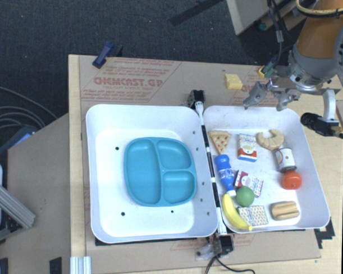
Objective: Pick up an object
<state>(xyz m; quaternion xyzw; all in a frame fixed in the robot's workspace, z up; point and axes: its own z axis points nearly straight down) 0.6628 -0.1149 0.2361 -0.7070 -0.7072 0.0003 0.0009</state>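
My gripper [270, 100] hangs over the far rim of the right bin [311, 186], its two fingers spread apart and open with nothing between them. Inside that bin lie a pizza slice [219, 142], a small red and white carton [247, 147], a tan pretzel-like piece [271, 139], a small can [285, 159], a red tomato [292, 180], a blue bottle [224, 168], a green ball [244, 196], a banana [233, 213], a bread roll [284, 210] and flat snack packets [253, 215]. The gripper stands beyond the pretzel piece, apart from every item.
The left bin [102, 204] holds a blue divided plate [159, 171]. A yellow block [233, 81] lies on the cardboard bench behind the right bin, and a blue clip [103, 54] sits at the bench's far left edge. A black clamp [196, 97] sits between the bins.
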